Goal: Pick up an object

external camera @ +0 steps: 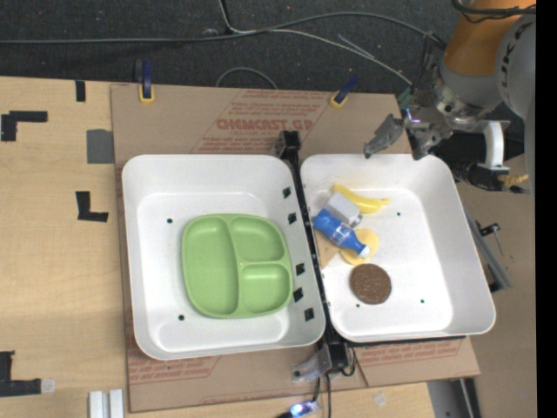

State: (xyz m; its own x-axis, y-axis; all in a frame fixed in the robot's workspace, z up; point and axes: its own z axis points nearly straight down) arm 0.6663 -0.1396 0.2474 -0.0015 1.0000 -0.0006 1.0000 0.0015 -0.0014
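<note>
Nearest, in the right bin (452,233), a brown disc (371,283) lies just before the blue bottle (339,229) and yellow banana (361,201). Beyond that bin's far rim the hand (399,140) hovers spread, holding nothing; approach stage, so it must next descend onto one.

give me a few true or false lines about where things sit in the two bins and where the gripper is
1. The green divided plate lies in the left bin. True.
2. The blue bottle lies in the left bin. False: it lies in the right bin, beside the banana.
3. The gripper holds the brown disc. False: the gripper's open fingers hang above the right bin's far edge, and the disc lies on the bin floor.
4. The brown disc lies nearer the camera than the banana. True.
</note>
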